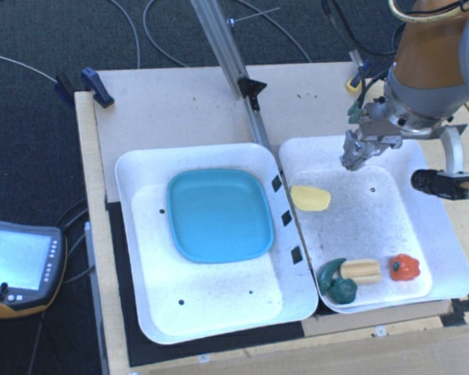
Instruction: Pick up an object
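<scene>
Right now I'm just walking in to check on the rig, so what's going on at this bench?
The arm's gripper hangs over the far part of the right bin, with nothing visibly between its fingers. In that bin lie a yellow piece near the left wall and, along the near edge, a green item, a tan block and a red item. The left bin holds a blue plate. Nothing is picked up yet.

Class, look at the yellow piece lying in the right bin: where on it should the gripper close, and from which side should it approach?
Probably straight down from above, closing across the short width of the yellow piece near its middle. It lies flat and elongated, apart from the other items, though near the right bin's left wall. The gripper hangs above and right of it.
</scene>
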Controlling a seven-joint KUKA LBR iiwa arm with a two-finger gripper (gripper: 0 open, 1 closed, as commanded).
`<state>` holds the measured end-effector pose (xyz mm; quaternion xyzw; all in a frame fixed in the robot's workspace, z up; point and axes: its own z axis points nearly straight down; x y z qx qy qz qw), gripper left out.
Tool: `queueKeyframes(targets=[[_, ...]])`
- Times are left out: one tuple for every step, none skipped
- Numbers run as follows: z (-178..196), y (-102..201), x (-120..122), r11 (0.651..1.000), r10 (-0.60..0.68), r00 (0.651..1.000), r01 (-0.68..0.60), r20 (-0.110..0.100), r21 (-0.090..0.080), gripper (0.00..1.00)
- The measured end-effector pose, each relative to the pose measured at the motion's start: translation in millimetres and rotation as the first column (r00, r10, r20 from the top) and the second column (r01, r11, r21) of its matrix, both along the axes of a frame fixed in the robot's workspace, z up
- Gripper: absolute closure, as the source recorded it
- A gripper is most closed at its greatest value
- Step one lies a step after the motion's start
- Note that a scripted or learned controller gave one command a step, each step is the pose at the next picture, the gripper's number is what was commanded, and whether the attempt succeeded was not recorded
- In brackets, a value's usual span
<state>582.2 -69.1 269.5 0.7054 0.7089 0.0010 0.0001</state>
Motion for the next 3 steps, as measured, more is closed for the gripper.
queueKeyframes(targets=[[-17.8,53.4,-8.0,1.0,0.0,1.0,0.0,-0.003,0.0,1.0],[-30.4,101.4,-12.7,1.0,-0.001,1.0,0.001,-0.002,0.0,1.0],[-29.2,154.3,-35.6,1.0,0.0,1.0,0.0,-0.002,0.0,1.0]])
